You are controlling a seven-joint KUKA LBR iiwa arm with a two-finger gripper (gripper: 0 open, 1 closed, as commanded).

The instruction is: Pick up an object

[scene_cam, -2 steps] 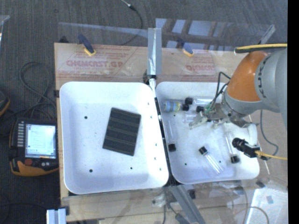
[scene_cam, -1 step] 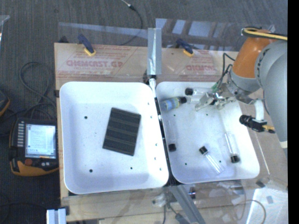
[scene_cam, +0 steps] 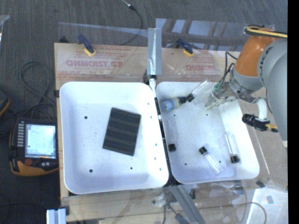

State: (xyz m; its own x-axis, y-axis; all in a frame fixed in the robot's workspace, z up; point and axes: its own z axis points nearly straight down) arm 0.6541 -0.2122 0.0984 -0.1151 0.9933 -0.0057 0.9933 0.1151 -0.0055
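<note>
The grey arm (scene_cam: 275, 73) with its orange band (scene_cam: 247, 55) reaches in from the right and ends over the far right part of the right bin (scene_cam: 247, 171). Its hand (scene_cam: 218, 96) sits low over that corner, among clear plastic that blurs into it, so I cannot tell whether it is apart, together, or clamped on anything.

Just to the left of the hand lies a clear vial with a black cap (scene_cam: 196, 92), tilted, its cap end pointing away from the hand. Further left, near the bin's left wall, a small bottle with a blue end (scene_cam: 170, 104) lies on its side. Nearer the camera from the hand, well apart from it, two more clear tubes rest on the bin floor: one with a black cap at its near end (scene_cam: 231, 148) close to the right wall, and one with a black cap at its far end (scene_cam: 210, 157) beside it. A loose black cap (scene_cam: 172, 147) lies by the left wall.

Far to the left of the hand, the left bin (scene_cam: 74, 171) holds a dark ribbed rectangular block (scene_cam: 122, 131), lying flat and slightly turned. Both bins rest on the tabletop (scene_cam: 103, 64), with two blue clamps (scene_cam: 85, 43) at its far edge. A handheld control pendant (scene_cam: 35, 146) lies left of the tabletop.
</note>
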